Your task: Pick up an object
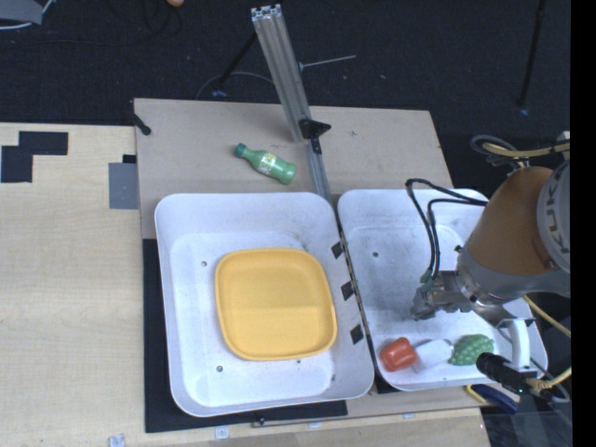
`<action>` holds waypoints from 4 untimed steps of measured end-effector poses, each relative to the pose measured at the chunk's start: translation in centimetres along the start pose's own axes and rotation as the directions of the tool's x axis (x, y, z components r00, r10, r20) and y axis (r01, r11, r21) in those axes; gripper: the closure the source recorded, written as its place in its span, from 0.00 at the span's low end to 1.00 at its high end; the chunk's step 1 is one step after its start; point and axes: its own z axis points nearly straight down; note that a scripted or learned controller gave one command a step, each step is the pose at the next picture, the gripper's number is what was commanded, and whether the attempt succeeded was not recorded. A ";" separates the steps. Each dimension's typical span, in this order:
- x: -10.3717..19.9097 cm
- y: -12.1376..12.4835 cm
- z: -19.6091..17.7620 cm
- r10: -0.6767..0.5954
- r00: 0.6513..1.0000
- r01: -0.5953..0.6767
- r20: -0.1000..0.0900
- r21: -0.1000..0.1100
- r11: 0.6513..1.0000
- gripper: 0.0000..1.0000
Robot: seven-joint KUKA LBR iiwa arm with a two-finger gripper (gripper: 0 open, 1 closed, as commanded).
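Reaching in from the right of the frame, the end effector (pixel 436 298) is being held low inside the right bin (pixel 391 240); how far it is opened cannot be told. A red object (pixel 399 353) and a green object (pixel 470 349) are lying at the lower right, a yellow plate (pixel 276 303) is resting in the left bin (pixel 182 250), and a green bottle (pixel 265 163) is lying on the surface (pixel 382 147) above

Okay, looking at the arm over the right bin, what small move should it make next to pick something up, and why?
Probably ease the tool toward the camera's lower edge and down onto the red object. The tool hangs over bare floor of the right bin, while the red object and the green object lie near that bin's near rim, apart from it. The red one looks nearest.
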 end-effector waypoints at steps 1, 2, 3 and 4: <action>-0.2 -0.3 -6.2 -0.002 1.000 0.002 0.001 -0.006 1.000 1.00; -0.6 -0.6 -12.3 -0.002 1.000 0.002 0.001 -0.007 1.000 1.00; -0.6 -0.6 -14.7 -0.002 1.000 0.002 0.001 -0.003 1.000 1.00; 3.7 -0.1 -14.5 -0.005 1.000 0.005 0.000 -0.001 1.000 1.00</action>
